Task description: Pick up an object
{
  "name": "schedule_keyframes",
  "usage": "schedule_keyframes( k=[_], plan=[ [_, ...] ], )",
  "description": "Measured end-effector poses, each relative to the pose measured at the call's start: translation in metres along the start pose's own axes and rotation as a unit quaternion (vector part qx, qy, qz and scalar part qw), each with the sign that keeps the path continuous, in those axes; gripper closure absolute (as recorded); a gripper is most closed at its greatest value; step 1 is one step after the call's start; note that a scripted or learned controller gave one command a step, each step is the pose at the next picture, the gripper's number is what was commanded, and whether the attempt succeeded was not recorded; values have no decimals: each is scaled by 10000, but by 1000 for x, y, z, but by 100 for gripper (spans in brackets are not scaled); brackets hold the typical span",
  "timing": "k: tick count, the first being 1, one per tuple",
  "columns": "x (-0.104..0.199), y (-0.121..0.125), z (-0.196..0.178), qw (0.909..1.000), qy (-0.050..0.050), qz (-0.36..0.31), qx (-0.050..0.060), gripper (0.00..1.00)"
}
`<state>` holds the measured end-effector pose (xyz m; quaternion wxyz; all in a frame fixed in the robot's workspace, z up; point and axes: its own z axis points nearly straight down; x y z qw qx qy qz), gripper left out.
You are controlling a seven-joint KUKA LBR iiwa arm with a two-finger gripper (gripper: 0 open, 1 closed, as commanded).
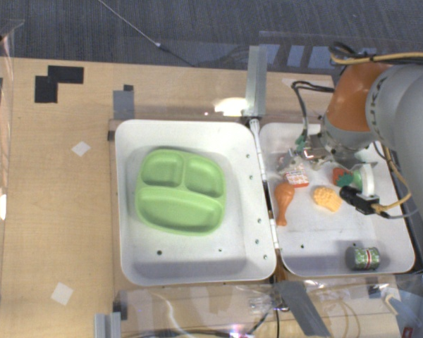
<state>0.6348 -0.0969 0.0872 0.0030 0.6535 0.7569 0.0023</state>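
In right bin (402, 259): orange drumstick (283, 201), tapered, lying near yellow corn (327, 199).

Glossy plastic tray (180, 192); wood-grain bench (49, 210) (matt).

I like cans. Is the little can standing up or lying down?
Lying down. The can rests on its side in the right bin.

Two white bins, the left bin (134, 259) and the right bin (402, 255), sit on a pale wood-toned surface (49, 217) marked with black patches (56, 82). A light green divided plate (180, 191) lies in the left bin. The right bin holds an orange drumstick toy (284, 201), a yellow corn piece (327, 198) and a dark green can with a red-and-white label (364, 258), under the grey arm's orange band (352, 101).
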Motion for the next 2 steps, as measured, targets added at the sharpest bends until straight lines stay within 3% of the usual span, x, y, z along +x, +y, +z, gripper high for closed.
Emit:
schedule_keyframes(
  k=[1, 2],
  plan=[
    [0, 3, -13, 10000, -9, -10, -35, 100],
    [70, 34, -100, 9964, 4, -849, -5, 100]
  ],
)
